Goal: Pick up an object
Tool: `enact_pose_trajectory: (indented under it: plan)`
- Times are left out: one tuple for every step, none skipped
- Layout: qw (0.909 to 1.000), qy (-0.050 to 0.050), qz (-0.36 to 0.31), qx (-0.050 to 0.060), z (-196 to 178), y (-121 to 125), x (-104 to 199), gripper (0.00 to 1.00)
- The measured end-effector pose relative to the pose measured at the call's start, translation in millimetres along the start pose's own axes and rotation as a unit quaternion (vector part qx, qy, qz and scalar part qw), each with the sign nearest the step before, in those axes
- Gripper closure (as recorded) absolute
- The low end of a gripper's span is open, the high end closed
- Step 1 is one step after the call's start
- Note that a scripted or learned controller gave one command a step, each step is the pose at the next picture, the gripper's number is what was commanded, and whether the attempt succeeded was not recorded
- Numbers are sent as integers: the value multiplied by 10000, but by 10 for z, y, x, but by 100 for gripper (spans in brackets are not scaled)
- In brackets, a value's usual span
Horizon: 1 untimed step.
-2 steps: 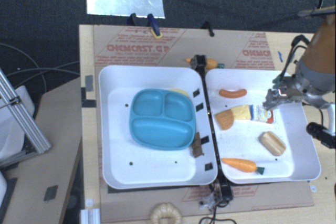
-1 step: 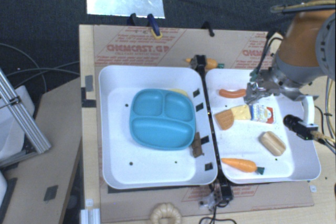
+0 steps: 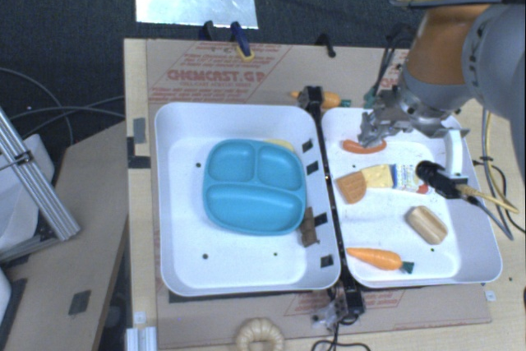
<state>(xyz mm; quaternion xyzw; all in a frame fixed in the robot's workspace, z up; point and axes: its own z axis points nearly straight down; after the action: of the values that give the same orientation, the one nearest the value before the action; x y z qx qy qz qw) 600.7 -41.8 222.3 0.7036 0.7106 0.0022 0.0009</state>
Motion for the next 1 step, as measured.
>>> enact_pose_trajectory:
  plan:
    - [10000, 1, 17, 10, 85, 220, 462, 100]
